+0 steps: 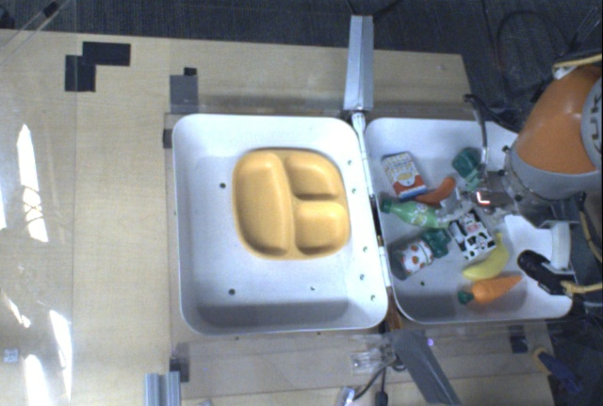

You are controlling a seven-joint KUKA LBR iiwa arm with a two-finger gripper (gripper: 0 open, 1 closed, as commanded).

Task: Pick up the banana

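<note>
You see the banana (489,262) in the right bin (429,300), just above the carrot (494,288). The gripper (468,230) hangs just up-left of the banana, touching or nearly so; you cannot tell its grip state.

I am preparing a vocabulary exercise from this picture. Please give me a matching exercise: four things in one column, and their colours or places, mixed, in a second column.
Things:
1. banana
2. carrot
3. tray
4. small carton

Descriptions:
A. in the left bin, yellow, with compartments
B. orange, nearest the front edge of the right bin
C. yellow, just above the carrot
D. at the back left of the right bin

Pairs: 1-C, 2-B, 3-A, 4-D
</note>
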